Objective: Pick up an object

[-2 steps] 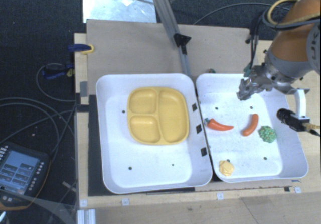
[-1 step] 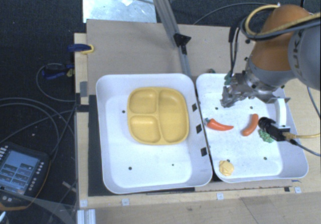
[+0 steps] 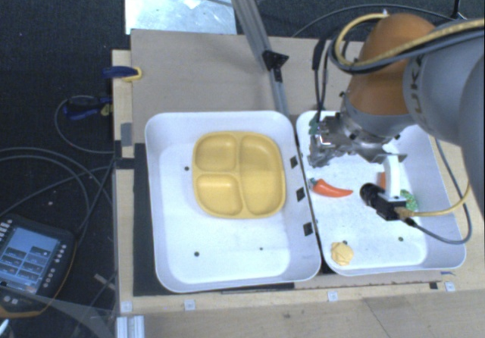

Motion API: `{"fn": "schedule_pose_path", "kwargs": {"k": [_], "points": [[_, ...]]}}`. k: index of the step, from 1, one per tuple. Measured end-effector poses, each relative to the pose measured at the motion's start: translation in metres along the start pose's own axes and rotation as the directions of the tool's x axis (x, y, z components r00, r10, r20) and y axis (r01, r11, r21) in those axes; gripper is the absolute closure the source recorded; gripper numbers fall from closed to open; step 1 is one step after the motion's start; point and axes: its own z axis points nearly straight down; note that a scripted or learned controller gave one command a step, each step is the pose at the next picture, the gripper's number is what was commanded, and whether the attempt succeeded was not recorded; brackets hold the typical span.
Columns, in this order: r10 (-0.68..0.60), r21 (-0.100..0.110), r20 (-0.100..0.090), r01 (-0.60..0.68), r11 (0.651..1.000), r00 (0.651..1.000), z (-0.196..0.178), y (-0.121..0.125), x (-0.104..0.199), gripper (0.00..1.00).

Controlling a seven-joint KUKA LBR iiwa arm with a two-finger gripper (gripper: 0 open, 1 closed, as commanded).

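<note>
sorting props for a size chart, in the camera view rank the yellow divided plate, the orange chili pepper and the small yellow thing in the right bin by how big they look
1. yellow divided plate, by far the largest
2. orange chili pepper
3. small yellow thing, rounder and shorter than the pepper; the gap is modest, so these two are close

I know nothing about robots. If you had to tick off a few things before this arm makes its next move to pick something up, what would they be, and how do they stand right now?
1. Something to pick up lies in the right bin: ok. An orange carrot toy and a small yellow toy lie there.
2. Claw near a target: ok. It hangs at the bin's left side, just above the carrot toy.
3. Claw open and ready: cannot tell.
4. Claw free of any load: cannot tell.
5. Carrot toy free of neighbours: ok. It lies apart from the yellow toy.
6. Yellow divided plate out of the way: ok. It sits in the left bin.
</note>
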Motion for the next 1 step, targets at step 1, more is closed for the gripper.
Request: {"fn": "schedule_pose_path", "kwargs": {"k": [1], "points": [[-0.001,-0.002,0.000,0.001,1.000,1.000,-0.0094,-0.0023,0.0503,1.00]]}}
